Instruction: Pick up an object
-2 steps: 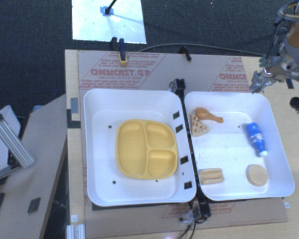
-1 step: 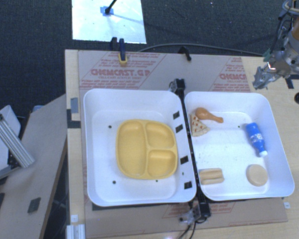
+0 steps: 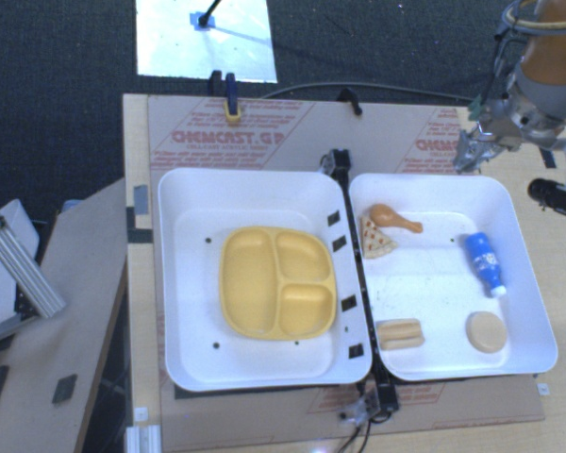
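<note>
The right bin holds a blue bottle, a chicken drumstick, a pizza slice, a hot dog bun and a round tan cookie. The left bin holds a yellow divided tray. My gripper hangs at the upper right, above the back rim of the right bin, well clear of every object.
The bins rest on a board printed CHEMCAST. A blue and yellow clamp sits at the board's back edge. Black clips line the seam between the bins. A metal rail leans at the left.
</note>
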Tool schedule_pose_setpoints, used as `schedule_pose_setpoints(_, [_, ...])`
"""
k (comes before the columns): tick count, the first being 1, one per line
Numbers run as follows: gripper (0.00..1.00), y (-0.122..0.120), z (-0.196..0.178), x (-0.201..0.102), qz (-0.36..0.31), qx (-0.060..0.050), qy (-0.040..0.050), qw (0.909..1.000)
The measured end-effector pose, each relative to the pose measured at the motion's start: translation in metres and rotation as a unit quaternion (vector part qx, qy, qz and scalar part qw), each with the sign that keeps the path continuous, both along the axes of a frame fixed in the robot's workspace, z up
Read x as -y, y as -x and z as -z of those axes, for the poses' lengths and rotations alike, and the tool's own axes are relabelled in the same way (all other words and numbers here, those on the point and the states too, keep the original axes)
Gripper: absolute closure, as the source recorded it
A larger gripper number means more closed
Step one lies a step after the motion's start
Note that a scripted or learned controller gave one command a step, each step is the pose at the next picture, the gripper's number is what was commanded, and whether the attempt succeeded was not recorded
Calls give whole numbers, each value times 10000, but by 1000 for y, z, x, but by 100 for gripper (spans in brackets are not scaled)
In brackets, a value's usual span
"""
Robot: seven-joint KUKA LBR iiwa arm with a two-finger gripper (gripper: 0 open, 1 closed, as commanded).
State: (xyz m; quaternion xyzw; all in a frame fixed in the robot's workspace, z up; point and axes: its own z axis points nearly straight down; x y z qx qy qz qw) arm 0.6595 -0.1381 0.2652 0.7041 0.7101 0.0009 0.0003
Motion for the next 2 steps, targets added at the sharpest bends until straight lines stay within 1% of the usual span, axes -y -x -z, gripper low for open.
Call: schedule_pose_setpoints(2, [100,5,1,-112,-7,-3,-7,10000])
